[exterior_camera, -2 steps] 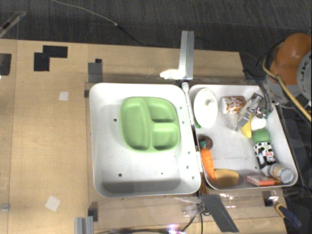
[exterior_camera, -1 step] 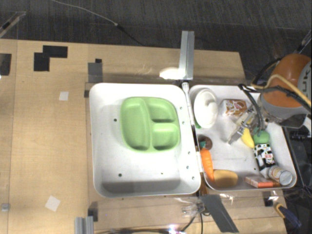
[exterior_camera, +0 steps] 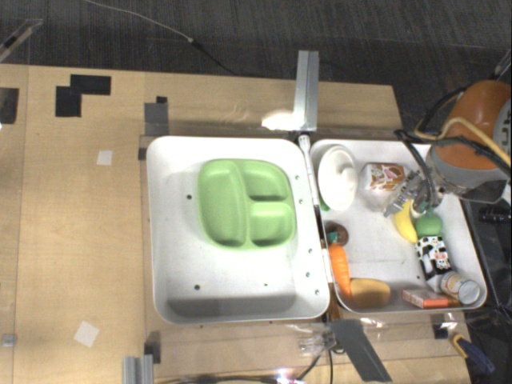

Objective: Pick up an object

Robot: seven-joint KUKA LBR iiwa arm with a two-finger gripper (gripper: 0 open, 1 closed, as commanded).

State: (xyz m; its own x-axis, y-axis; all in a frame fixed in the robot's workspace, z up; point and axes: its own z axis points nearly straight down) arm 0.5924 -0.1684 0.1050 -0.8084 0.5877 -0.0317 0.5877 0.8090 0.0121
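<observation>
My gripper (exterior_camera: 414,195) hangs low over the right bin (exterior_camera: 373,246), near its far right side. It sits between a crinkled snack bag (exterior_camera: 382,176) and a yellow banana (exterior_camera: 405,224), just above the banana's top end. A green round object (exterior_camera: 430,224) lies right beside the banana. No object is visibly lifted off the bin floor.
The right bin also holds a white cup (exterior_camera: 336,177), a brown round piece (exterior_camera: 336,234), a carrot (exterior_camera: 341,266), a bread roll (exterior_camera: 370,292), a cow-patterned toy (exterior_camera: 434,254), a can (exterior_camera: 466,289) and an orange marker (exterior_camera: 424,299). A green divided plate (exterior_camera: 244,202) lies in the left bin (exterior_camera: 160,238).
</observation>
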